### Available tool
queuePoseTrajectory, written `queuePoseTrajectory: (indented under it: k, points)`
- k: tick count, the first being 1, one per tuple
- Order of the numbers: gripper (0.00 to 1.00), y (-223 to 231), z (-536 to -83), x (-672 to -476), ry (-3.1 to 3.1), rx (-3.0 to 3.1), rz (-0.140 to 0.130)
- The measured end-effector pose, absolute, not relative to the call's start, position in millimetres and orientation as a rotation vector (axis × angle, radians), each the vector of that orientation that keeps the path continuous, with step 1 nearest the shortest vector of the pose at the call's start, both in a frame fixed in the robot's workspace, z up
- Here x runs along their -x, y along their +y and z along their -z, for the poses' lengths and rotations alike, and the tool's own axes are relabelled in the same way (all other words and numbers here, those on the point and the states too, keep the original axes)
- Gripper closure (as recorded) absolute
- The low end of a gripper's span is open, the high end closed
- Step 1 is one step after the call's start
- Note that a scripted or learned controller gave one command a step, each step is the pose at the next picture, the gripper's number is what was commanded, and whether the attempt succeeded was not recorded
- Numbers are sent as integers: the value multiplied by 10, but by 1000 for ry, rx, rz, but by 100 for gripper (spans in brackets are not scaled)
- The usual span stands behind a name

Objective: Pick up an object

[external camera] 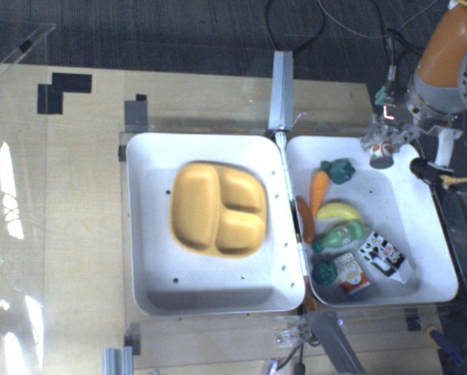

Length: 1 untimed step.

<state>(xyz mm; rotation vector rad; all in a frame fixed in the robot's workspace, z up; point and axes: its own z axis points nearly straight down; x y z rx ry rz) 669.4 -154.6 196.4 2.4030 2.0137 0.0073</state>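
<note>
A toy carrot [318,191] with a green top lies in the right bin [433,233], below and left of the claw [382,153]. Further below the claw sit a banana [336,210], a green bottle [340,236] and a black-and-white carton [382,255]. The claw hangs over the bin's upper edge, nothing visibly in it; whether it is open cannot be told. Far left, the other bin [147,233] holds a yellow divided tray [216,208].
</note>
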Motion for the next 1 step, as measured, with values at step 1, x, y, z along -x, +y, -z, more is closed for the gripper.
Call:
queuePoseTrajectory:
  k: [1]
  points:
    - [100, -1736, -1542, -6642, 1765, -2596, -3]
